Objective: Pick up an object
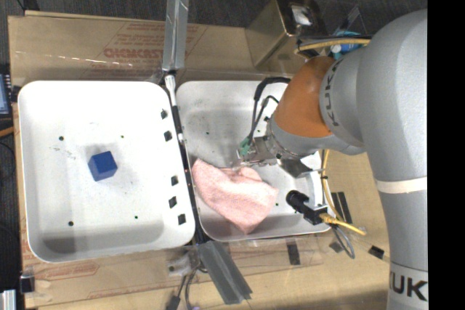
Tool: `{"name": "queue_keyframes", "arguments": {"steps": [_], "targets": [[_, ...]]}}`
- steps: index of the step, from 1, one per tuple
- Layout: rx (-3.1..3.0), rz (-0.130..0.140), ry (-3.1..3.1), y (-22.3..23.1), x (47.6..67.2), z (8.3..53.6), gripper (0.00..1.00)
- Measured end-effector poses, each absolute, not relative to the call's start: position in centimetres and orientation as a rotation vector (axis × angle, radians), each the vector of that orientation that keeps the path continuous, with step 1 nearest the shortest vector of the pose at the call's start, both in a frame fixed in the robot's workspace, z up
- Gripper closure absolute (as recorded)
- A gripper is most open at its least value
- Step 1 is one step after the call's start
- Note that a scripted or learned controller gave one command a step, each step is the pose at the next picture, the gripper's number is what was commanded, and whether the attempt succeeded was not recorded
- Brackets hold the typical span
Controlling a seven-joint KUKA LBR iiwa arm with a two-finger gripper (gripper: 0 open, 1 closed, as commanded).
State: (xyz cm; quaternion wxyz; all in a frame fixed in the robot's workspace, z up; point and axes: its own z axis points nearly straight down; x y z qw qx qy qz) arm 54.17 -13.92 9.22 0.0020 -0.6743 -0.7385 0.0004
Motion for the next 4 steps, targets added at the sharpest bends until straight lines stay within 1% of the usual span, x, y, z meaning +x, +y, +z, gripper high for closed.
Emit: {"name": "queue_keyframes", "arguments": {"steps": [1, 2, 3, 4], "targets": [[-2.109, 0.003, -2.321, -13.9, 54.2, 10.2, 1.0], [-2.109, 0.003, -2.321, -13.9, 54.2, 10.2, 0.0], [-2.028, 0.001, -2.395, -10.2, 54.4, 9.2, 0.0], [-2.028, 0.002, -2.395, -10.2, 54.4, 9.2, 0.0]]}}
